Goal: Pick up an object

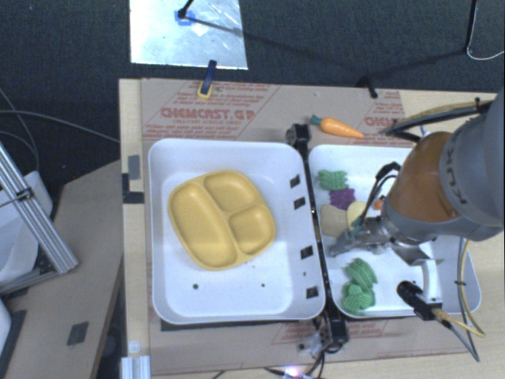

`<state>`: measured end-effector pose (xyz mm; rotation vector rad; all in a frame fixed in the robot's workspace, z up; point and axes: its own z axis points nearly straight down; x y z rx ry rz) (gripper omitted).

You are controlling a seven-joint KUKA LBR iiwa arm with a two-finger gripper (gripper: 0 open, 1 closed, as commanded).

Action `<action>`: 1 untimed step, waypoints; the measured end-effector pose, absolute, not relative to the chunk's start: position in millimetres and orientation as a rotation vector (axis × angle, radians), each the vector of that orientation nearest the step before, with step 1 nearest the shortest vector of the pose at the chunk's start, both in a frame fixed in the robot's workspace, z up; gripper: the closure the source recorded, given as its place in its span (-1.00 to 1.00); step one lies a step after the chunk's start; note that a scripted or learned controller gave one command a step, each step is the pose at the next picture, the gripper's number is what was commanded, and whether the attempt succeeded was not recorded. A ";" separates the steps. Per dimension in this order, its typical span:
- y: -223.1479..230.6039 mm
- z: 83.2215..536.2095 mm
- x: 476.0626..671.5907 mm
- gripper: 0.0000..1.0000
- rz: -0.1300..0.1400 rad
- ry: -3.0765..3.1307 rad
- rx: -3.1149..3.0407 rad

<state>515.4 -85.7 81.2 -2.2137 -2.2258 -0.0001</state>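
The right bin (465, 287) holds several small toys: a green piece (332, 179) at the back, a purple piece (342, 198) just below it, a pale yellow piece (357, 211), and two green leafy pieces (361, 272) (356, 297) at the front. My gripper (346, 240) hangs low over the left part of this bin, between the pale yellow piece and the upper leafy piece. The grey and orange arm (430, 188) covers the middle of the bin. I see nothing clearly held.
The left bin (170, 290) holds a yellow divided plate (221, 218). An orange toy carrot (336, 126) lies on the cardboard behind the right bin. A black divider (312, 219) with clips runs between the bins.
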 end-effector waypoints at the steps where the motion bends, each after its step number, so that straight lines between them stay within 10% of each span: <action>1: -146.1 150.8 497.3 -1.00 -0.002 -2.222 -2.231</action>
